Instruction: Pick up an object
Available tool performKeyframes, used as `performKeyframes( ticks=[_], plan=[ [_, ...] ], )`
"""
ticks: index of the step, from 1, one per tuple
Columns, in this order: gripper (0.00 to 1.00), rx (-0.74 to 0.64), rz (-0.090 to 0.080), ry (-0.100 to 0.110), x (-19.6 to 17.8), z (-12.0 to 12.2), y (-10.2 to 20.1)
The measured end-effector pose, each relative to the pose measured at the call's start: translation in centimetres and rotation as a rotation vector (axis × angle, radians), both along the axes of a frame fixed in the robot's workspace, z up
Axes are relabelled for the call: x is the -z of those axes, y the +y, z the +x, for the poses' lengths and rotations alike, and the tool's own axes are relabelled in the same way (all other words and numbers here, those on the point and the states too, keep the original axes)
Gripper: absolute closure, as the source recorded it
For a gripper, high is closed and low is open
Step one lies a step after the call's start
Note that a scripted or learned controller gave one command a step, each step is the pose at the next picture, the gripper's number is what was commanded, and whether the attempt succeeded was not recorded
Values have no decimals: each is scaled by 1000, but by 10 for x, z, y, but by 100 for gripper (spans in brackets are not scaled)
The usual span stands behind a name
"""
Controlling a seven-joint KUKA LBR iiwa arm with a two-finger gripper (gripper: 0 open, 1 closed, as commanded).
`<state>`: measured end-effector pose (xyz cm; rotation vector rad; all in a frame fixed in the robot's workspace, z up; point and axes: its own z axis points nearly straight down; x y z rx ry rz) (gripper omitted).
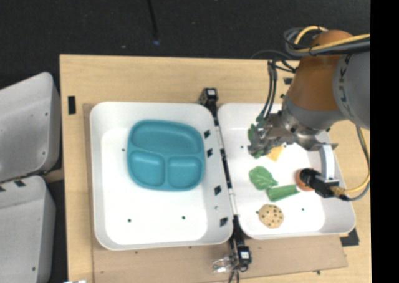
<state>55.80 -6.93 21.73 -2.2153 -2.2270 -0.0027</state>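
Arm is down in the right shallow white bin [336,222], tool [260,141] low over the bin's upper-left area, just beside a small yellow wedge-shaped piece [276,153] and something dark green at the tool tip. Can't tell whether the tool is released or clenched, and nothing visibly sits in its grip, so I'd judge the pick as not yet done: at best it's at the approach/grasp stage, with lift still to come. Candidate objects all lie in the right bin: yellow wedge touching or nearly under the tool, a green leaf-shaped plastic piece [262,177] just below it, a green elongated block [282,192] beside that, a round tan cookie with dark chips [270,215] near the bin's front, and an orange-red round item [303,179] partly hidden by the arm's black cable fitting. Left white bin [106,225] holds a teal three-compartment plastic plate [166,153], well apart from the action. Possible trouble: items near the tool are crowded, and the bin's divider wall is close on the left. Light wood tabletop [156,67] carries both bins.
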Motion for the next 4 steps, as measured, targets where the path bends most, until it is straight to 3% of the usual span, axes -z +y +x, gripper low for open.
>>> performKeyframes(
  ticks=[2, 3, 4],
  plan=[
    [100, -2, 0, -2, -16, -27, 90],
    [100, -3, 1, 2, -21, -52, 144],
    [100, 0, -1, 1, -19, -39, 158]
  ],
)
